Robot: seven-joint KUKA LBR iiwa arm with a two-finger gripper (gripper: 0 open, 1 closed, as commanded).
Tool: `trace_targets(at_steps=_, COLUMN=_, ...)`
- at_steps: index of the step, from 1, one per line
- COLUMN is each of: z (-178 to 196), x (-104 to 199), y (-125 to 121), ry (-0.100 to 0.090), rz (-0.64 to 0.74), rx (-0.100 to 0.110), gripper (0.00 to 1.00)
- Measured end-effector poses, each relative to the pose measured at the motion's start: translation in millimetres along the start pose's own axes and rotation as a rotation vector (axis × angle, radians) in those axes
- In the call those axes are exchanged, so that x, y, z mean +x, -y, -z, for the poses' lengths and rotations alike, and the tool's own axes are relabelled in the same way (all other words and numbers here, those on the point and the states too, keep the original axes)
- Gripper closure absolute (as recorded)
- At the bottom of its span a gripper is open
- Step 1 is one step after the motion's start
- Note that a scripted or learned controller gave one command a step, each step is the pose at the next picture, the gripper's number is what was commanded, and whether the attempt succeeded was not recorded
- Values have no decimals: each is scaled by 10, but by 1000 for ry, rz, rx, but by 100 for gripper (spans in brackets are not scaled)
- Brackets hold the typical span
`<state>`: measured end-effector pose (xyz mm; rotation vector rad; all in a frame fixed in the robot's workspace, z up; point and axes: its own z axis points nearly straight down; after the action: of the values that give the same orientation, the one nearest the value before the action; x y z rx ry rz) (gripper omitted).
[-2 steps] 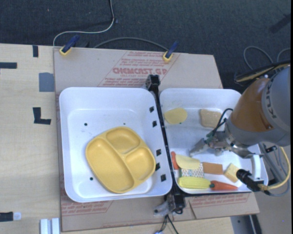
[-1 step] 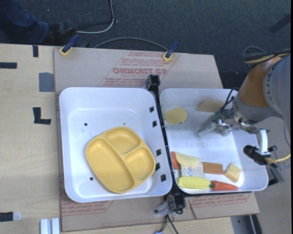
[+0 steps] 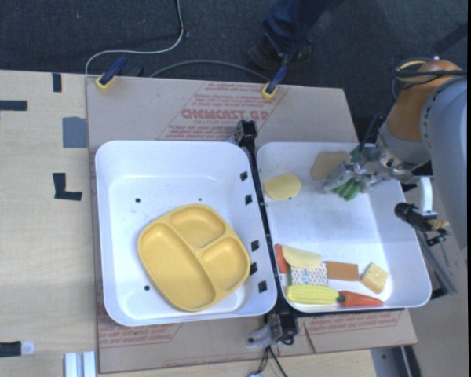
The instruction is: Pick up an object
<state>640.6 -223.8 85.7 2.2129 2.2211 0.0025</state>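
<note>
A grey arm with an orange band [image 3: 414, 108] reaches in from the right, bent over the far right corner of the right bin [image 3: 377, 203]. Its gripper [image 3: 352, 181] sits low inside that bin, close to the far wall. A green object [image 3: 348, 187] shows at the jaws' tips, but whether the jaws are spread or pinching it cannot be told. A tan, flat piece [image 3: 328, 164] lies just left of the gripper, and a round yellow disc [image 3: 282, 186] lies further left, near the divider between the bins.

Along the near wall of the right bin sits a cluster of toy food: a corn cob [image 3: 311, 294], a carrot [image 3: 359, 298], a yellow wedge [image 3: 301, 256], an orange block [image 3: 342, 271] and a cheese cube [image 3: 374, 277]. The middle of this bin's floor is open.

The left bin [image 3: 125, 163] holds a yellow divided plate [image 3: 192, 255], lying toward its near right side, with open floor to its left and far sides. Both bins rest on a cardboard sheet [image 3: 212, 108] on the wooden surface [image 3: 31, 234].
</note>
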Motion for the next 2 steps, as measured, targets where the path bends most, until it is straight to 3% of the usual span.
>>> trace_targets(at_steps=1, z=112, x=5, y=12, ry=2, rz=0, rx=1, gripper=100)
trace_targets(at_steps=2, z=8, x=524, y=-252, ry=2, rz=-1, rx=26, gripper=100)
